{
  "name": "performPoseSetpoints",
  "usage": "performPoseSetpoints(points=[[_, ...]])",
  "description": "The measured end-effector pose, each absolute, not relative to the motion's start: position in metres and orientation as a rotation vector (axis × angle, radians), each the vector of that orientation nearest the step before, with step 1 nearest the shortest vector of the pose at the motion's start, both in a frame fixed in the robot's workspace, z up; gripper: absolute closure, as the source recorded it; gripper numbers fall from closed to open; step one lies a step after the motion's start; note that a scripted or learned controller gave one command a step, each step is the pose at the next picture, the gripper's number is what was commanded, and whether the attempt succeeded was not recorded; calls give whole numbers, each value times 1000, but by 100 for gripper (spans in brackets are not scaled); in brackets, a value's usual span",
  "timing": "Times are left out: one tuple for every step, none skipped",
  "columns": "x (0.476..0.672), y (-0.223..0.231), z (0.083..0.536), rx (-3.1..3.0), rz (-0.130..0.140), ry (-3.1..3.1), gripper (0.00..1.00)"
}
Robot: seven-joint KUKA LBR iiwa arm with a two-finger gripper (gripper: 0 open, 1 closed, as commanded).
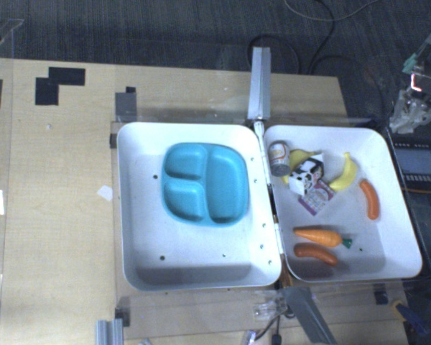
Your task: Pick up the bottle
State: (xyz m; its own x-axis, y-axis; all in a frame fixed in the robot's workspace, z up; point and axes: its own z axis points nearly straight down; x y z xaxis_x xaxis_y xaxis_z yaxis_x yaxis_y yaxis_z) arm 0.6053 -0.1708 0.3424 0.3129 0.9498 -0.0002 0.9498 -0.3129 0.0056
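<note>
Item 1: surface (57, 192), pale wood, carrying two shallow white bins side by side.

Item 2: left bin (140, 214). Holds one blue divided plate (205, 182) with three compartments, lying flat near the middle, a little toward the far wall.

Item 3: right bin (395, 228). Holds:
- bottle (278, 157), small and greyish with a darker end, in the far left corner, just beside the wall shared with the left bin.
- yellow piece (297, 157), just right of the bottle, partly hidden by the next entry.
- black-and-white toy (304, 175), touching the yellow piece.
- pink packet (316, 197), flat, at the toy's near side.
- banana (347, 172), curved, right of the toy.
- orange-red sausage (371, 199), near the right wall, apart from the banana.
- carrot (320, 237), lying crosswise, green tip pointing right.
- second sausage (315, 254), just in front of the carrot.

Item 4: gripper (415, 106), blurred, beyond the right bin's far right corner, outside both bins and well apart from the bottle. It has hold of nothing visible; whether it is open or closed cannot be told.
</note>
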Motion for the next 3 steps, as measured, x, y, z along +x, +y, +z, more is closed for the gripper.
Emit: performPoseSetpoints(points=[[629,-152,386,2516,7,1873,100],[632,-145,417,2300,6,2131,100],[636,-168,297,2343,3,2087,100]])
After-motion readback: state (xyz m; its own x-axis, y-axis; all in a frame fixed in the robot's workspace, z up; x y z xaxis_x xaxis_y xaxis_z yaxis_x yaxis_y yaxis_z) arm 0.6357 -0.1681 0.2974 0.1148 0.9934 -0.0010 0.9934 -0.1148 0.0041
